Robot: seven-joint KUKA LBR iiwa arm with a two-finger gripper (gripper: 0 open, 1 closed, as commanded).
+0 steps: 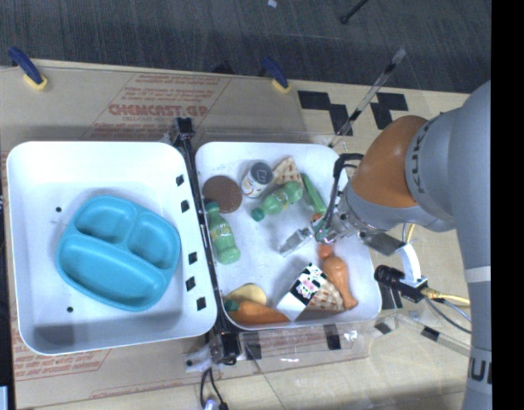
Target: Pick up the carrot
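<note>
Now the gripper (324, 231) hovers by the right bin's (245, 154) right wall, how far open I cannot tell, nothing visibly held, while the carrot (259, 314) lies at the front edge, probably light, stiff, slick plastic, best pinched across its thick middle.

A robotics lab: a grey industrial arm (450, 169) works over white bins (40, 165) clamped to a cardboard-covered bench (160, 101), cables (445, 301) trailing.
</note>
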